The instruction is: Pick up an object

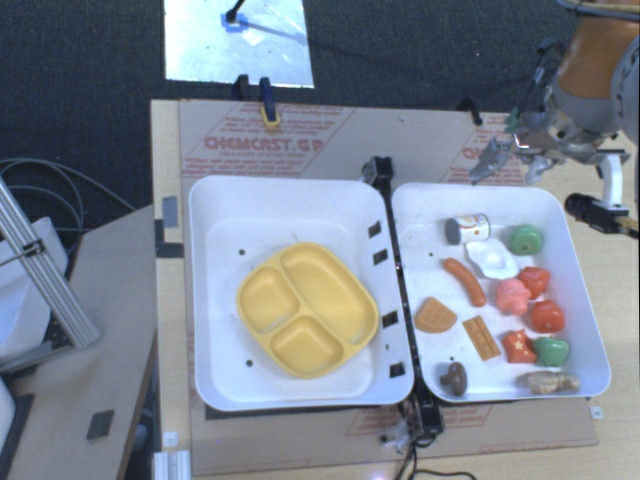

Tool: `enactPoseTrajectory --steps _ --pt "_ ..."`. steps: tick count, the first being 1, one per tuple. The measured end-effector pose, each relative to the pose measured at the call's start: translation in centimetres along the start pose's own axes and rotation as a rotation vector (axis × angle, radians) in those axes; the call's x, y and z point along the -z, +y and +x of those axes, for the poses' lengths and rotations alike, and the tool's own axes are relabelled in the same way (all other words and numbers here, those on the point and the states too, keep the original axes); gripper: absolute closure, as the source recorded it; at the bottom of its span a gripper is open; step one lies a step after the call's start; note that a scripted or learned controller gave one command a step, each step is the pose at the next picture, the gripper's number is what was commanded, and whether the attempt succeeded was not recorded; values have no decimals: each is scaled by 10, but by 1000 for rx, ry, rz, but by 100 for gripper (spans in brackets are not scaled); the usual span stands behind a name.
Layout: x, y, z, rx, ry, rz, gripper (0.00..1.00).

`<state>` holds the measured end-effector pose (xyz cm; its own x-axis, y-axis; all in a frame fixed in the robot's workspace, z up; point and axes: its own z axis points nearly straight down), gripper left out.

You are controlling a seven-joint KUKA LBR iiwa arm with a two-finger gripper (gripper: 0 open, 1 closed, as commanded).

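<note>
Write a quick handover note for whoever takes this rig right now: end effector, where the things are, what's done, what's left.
End effector: above the back rim of the right bin, nothing between its fingers; open or shut can't be told.
Right bin holds the toy food: can, sausage, egg, green pepper, among others, all lying loose.
Left bin: yellow tray only.
Done: nothing picked.
Left: descend, grasp one item, lift.

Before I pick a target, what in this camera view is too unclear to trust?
- Tool: small and blurred above the right bin; its opening is unreadable.
- Arm: cut off by the top-right edge.
- Beige item at the bin's near corner: too small to identify.
</note>
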<state>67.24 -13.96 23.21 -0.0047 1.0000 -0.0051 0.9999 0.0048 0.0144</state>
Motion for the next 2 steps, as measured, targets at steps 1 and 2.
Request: enactPoseTrajectory --steps 1,2 --pt "-152 -50 -2 -5 2 14 0" --pt "-51 -2 -70 -5 -2 1 0"
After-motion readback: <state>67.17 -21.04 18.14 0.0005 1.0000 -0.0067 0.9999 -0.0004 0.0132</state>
